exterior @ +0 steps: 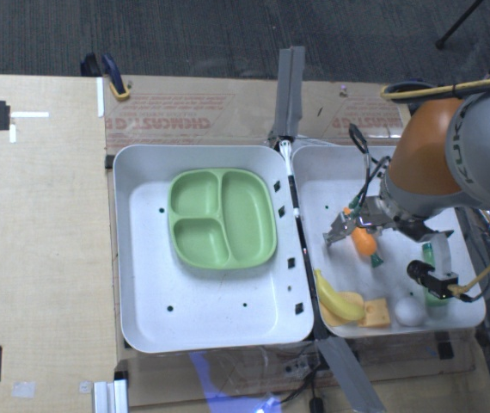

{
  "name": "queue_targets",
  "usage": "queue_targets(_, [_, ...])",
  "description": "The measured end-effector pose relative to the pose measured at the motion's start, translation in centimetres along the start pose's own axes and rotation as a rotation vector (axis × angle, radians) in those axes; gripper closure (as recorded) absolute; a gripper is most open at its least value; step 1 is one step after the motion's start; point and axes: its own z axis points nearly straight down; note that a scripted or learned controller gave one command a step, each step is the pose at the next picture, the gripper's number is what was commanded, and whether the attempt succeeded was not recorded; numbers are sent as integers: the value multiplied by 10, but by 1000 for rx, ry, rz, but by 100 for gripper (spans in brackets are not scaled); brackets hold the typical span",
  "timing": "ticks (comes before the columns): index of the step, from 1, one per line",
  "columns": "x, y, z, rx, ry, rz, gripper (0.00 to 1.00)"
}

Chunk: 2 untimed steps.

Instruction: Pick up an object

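Observation:
In the right bin (314, 188) my gripper (341, 229) hangs low over the floor, left of the middle. An orange object (364, 243) with a pale tip lies right beside and partly under the gripper's wrist; whether they touch is unclear. A yellow banana (338, 300) lies at the bin's front left. Next to it sit a tan block (377, 313) and a white ball (410, 311). A green bottle-like thing (435, 265) stands at the right, partly hidden by a black cable fitting.
The left bin (142, 274) holds a light green divided plate (223, 218). A grey divider (290, 101) rises between the bins at the back. The arm's orange band (430, 149) overhangs the right bin's back right part.

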Motion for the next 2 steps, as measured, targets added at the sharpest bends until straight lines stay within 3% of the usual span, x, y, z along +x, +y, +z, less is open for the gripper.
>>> queue_targets(1, [-1,0,-9,1,0,4,100])
queue_targets(2, [74,34,-100,1,0,33,100])
